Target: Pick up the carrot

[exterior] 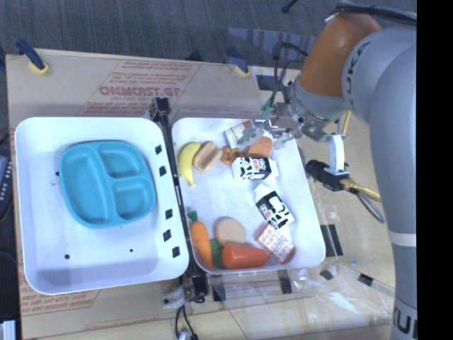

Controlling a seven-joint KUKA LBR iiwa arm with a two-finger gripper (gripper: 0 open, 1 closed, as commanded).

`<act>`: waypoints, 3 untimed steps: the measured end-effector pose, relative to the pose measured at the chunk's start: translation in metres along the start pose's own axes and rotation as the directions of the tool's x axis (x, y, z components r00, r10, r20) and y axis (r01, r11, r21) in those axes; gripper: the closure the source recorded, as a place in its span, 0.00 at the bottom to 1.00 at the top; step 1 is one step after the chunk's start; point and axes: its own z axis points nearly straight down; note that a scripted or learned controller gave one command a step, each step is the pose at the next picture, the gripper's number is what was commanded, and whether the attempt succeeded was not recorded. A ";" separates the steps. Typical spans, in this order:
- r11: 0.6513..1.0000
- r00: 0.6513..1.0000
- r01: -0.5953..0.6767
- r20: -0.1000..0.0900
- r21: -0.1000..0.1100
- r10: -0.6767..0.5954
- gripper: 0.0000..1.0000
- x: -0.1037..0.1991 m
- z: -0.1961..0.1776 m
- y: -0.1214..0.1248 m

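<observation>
The carrot [200, 240] is orange with a green end and lies along the left wall of the right bin [311, 218], near its front corner. Touching it on the right is a red-orange vegetable [245, 256]. My gripper [267, 129] hangs over the far edge of the same bin, just above an orange-brown piece [260, 147] and a small packet [237, 133]. It is well away from the carrot, which lies across the bin toward the front left.
The right bin also holds a banana [187, 160], a bread roll [207, 156], two black-and-white cartons [252, 168] [274, 208], a beige round [230, 230] and a red patterned packet [275, 241]. A blue divided plate [107, 183] sits in the left bin [35, 261].
</observation>
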 end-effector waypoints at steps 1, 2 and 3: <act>1.000 1.000 0.004 -0.002 0.009 -0.004 0.00 0.054 0.094 -0.058; 1.000 1.000 0.021 0.000 -0.002 -0.021 0.00 0.064 0.125 -0.133; 1.000 1.000 0.028 0.000 -0.002 -0.028 1.00 0.064 0.116 -0.133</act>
